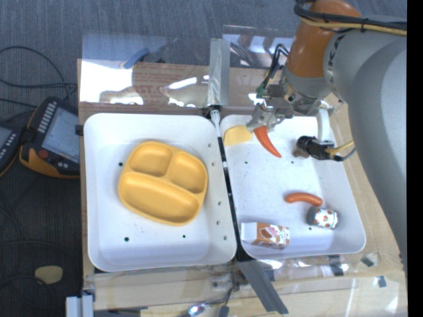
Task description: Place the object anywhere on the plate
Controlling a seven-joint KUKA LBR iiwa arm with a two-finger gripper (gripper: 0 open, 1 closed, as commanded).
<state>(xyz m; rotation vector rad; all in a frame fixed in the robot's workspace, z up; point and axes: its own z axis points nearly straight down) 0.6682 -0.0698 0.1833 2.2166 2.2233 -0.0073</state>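
Grey carpet (132, 12) surrounds the desk (155, 78), which carries two shallow white bins side by side. On the carpet at the left edge of the frame lies a handheld control pendant (49, 137) with an orange casing and a dark screen, and a small tan scrap (47, 274) sits on the floor at the lower left.

The left bin (92, 197) holds a yellow plate (163, 181) with three compartments. It lies flat near the bin's middle with nothing on it.

The arm (317, 38) comes in from the upper right, its orange band above the wrist, and the gripper (262, 124) hangs over the upper left corner of the right bin (264, 183). Its fingers are closed on the top end of an orange-red pepper (269, 142), which slants down and to the right from them, over the bin's white floor. The pepper is thus in the right bin's space, well apart from the plate, with the wall between the two bins lying between them.

Just left of the pepper, against that dividing wall, rests a pale yellow piece (236, 135). Lower in the right bin lies a small sausage (303, 198), and just below it, near the lower right corner, a little round patterned object (322, 218). A brown and white packet (266, 234) lies along the bin's lower edge.
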